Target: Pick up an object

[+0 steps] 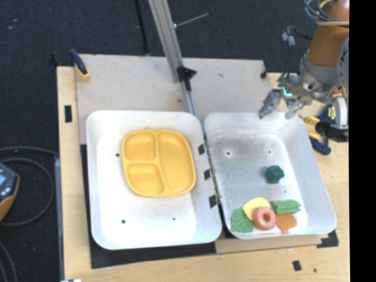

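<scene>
Gripper [280,108]: open, fingers spread, nothing between them; above the far rim of the right bin [252,131].
Teal object [274,173]: alone on the right bin floor, well apart from the gripper.
Near corner: yellow piece [255,205], pink ring [265,218], green pieces [286,205], orange piece [286,222], clustered and touching.
Left bin [106,216]: yellow divided tray [158,162].

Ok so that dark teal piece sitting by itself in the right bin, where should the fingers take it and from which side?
Take the dark teal piece across its middle, coming straight down from above. It is small and lumpy, lies apart from the toy food pile near the front wall, and has bare bin floor all round for the fingers.
</scene>
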Tool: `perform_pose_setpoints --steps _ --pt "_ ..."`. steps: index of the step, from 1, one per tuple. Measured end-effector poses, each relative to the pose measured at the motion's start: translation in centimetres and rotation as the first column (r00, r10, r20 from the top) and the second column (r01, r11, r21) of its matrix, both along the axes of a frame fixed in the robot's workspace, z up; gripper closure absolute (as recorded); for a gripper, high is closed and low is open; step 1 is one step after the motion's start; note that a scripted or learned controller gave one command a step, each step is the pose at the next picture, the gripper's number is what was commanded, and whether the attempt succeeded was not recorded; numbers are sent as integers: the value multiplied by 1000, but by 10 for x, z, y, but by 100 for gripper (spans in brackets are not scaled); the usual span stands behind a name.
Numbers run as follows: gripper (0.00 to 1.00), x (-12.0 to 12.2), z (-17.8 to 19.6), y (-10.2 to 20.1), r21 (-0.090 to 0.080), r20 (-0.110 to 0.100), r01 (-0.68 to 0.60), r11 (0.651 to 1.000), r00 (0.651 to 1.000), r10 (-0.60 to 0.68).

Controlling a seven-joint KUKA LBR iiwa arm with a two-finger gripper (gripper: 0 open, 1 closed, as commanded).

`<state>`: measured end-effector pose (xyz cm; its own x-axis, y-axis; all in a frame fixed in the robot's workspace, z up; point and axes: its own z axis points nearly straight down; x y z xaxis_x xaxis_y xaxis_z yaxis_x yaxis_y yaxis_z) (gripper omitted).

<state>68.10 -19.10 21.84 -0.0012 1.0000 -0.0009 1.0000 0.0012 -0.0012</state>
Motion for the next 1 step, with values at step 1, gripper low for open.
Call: perform_pose_setpoints --steps 1 --pt "0 1 2 0 -1 3 -1 1000 1000 1"
